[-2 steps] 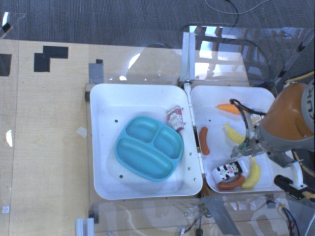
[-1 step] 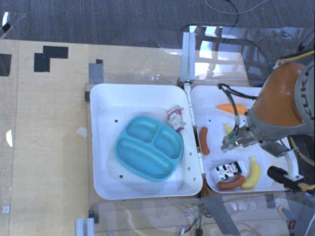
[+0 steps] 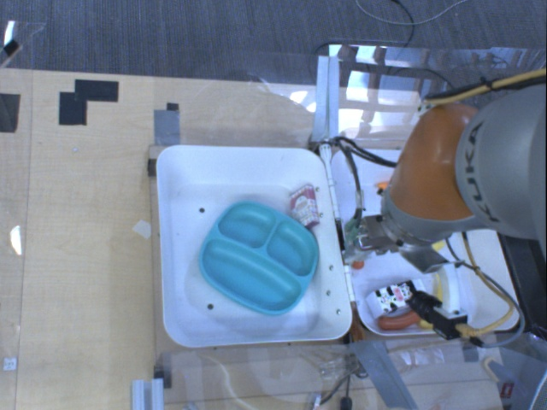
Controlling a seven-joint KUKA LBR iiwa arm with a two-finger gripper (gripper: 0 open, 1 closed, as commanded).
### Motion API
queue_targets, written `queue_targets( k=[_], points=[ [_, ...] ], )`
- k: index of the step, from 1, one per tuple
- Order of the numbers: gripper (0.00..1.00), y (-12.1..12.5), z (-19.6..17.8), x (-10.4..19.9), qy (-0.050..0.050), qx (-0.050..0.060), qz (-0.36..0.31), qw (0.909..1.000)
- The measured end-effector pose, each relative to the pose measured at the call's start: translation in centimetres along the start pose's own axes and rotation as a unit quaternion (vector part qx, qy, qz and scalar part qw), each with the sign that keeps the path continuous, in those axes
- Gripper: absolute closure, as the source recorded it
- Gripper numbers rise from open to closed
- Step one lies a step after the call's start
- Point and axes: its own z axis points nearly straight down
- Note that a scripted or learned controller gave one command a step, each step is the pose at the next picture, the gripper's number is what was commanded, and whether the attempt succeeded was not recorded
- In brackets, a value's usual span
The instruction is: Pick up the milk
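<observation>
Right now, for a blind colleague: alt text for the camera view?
A robot arm hangs over the right bin, which holds a milk carton and a sausage. The left bin holds a blue plate and a red packet.

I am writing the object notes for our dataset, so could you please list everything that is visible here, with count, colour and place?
bench: 1, pale wood, under both bins
left bin: 1, white, middle of the view
right bin: 1, white, beside the left bin, partly under the arm
plate: 1, blue, divided, centre of left bin
packet: 1, red and pale, left bin, by its right wall
milk: 1, white with black patches, front of right bin
sausage: 1, red-orange, right bin, in front of the milk
pale yellow item: 1, right bin, partly hidden
arm: 1, grey with orange band, over right bin
</observation>
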Motion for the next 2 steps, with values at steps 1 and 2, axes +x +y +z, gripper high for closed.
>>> queue_targets(
  k=[1,2],
  points=[
    [1.00,-0.9,1.2,-5.3,0.000,0.001,-0.019,0.9998],
    [1.00,1.0,1.2,-2.4,0.000,0.001,0.082,0.9966]
  ],
)
